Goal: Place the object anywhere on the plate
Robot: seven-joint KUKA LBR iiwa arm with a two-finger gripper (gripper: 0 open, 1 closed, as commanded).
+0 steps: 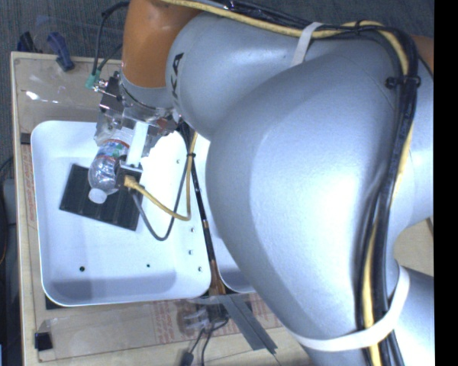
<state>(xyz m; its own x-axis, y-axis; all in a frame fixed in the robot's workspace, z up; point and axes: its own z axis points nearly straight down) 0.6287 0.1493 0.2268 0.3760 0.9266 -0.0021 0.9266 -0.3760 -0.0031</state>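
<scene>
The arm (pixel 305 174) takes up most of the view, its grey bulk reaching in from the right with the orange band (pixel 149 40) above the wrist. Beneath it the counter (pixel 23 75) carries two shallow white bins; the left bin (pixel 84 273) shows plainly, while the right bin (pixel 233 280) is largely covered by the arm, with just a strip of its near rim visible. On the floor of the left bin lies the plate (pixel 84 197), a flat dark rectangle set at a slant. The tool (pixel 118 151) hangs over the plate's upper right corner, with a yellowish cable (pixel 160 208) looping out below it. At the tool sits the object, a small clear plastic bottle (pixel 104 172) with a white cap pointing down-left and a coloured label near its upper end. It appears to be clasped at the tool's tip, though the fingers themselves are too tangled with the wrist hardware to make out, so whether the tool is clenched or released I cannot tell. The bottle overlaps the plate from this angle, yet whether it rests on it or is lifted just above is unclear. By my reading the carry is about done, and what is left is to set it down and let go.
</scene>
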